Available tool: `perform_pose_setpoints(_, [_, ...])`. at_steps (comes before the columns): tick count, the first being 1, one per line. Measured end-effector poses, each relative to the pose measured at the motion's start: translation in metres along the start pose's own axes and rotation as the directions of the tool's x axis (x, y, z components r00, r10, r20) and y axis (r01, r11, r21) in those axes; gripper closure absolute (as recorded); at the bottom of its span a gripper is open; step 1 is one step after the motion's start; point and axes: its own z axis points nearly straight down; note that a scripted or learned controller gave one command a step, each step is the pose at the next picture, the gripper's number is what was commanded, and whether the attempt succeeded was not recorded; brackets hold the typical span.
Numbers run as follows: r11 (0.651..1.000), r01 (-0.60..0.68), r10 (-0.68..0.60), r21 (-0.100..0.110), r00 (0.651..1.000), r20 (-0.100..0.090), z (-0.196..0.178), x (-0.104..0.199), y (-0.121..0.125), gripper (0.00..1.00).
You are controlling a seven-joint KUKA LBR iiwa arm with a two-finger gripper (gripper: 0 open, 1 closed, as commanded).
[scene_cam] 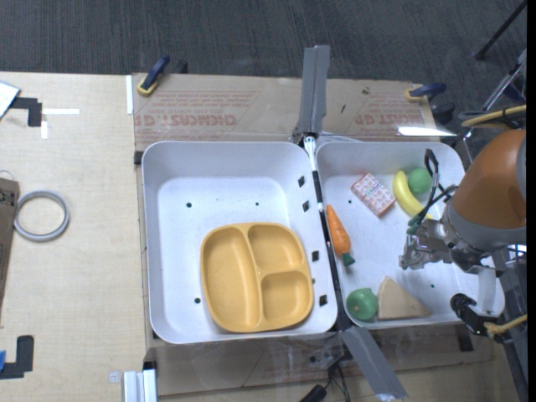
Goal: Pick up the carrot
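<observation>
The carrot (337, 230), orange with a green stalk end pointing toward the front, lies in the right bin (435, 283) against its left wall. My gripper (416, 254) hangs over the middle of that same bin, well to the right of the carrot and apart from it. The grey arm with its orange band (498, 182) comes in from the right and hides part of the bin's right side.
The right bin also holds a pink checkered block (373, 193), a banana (405, 193) beside a green fruit (420, 179), a green apple (362, 303) and a tan wedge (400, 301). A yellow divided plate (256, 275) lies in the left bin (167, 224). A tape roll (38, 216) rests on the bench.
</observation>
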Motion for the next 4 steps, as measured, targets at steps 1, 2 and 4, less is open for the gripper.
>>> perform_pose_setpoints(1, [0.988, 0.153, -0.153, -0.002, 0.988, 0.002, -0.129, -0.055, 0.016, 1.0])
perform_pose_setpoints(2, [0.992, -0.128, 0.128, -0.001, 0.992, 0.0, 0.018, -0.035, -0.001, 1.0])
perform_pose_setpoints(4, [1.0, 0.028, -0.028, -0.002, 1.0, 0.001, 0.018, -0.026, 0.017, 1.0])
